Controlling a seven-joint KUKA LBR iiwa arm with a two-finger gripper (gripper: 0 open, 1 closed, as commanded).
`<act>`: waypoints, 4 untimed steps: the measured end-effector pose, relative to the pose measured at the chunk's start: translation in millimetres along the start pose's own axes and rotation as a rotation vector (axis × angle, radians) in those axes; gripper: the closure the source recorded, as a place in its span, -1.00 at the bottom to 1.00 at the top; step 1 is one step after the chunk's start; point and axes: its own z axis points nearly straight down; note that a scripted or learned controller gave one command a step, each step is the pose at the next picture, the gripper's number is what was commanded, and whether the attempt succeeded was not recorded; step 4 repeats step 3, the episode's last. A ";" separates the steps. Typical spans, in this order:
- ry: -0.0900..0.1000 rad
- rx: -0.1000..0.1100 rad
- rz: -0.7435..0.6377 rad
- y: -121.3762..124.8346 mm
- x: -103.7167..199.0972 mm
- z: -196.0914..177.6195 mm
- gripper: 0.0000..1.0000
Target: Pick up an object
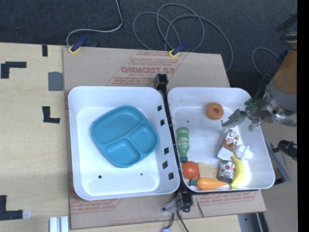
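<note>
Pincer (243, 120) stands wide, gripping nothing, over the right bin (193, 96) near its right wall. An orange (215, 111) lies just left of it. Directly below: a small carton (231, 140), then a banana (238, 170), can (225, 169), carrot (211, 182), tomato (190, 169) and green bottle (182, 141). Far left, the left bin (82, 100) holds a blue divided plate (125, 136).

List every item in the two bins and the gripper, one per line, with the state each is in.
Blue divided plate: lying flat in left bin.
Green bottle: lying on its side.
Orange fruit: resting apart from the rest.
Tomato: beside the carrot.
Carrot: lying flat.
Banana: lying by the right wall.
Gripper: open, holding nothing.
</note>
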 end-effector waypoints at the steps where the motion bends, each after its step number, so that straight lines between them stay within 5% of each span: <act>1: -0.001 -0.004 -0.001 67.1 -18.9 146.4 -1.00; 2: -0.001 -0.007 -0.003 122.7 34.0 149.8 -1.00; 3: -0.003 -0.006 -0.003 122.3 32.8 139.9 1.00; 4: -0.003 -0.006 -0.003 122.3 32.8 139.9 1.00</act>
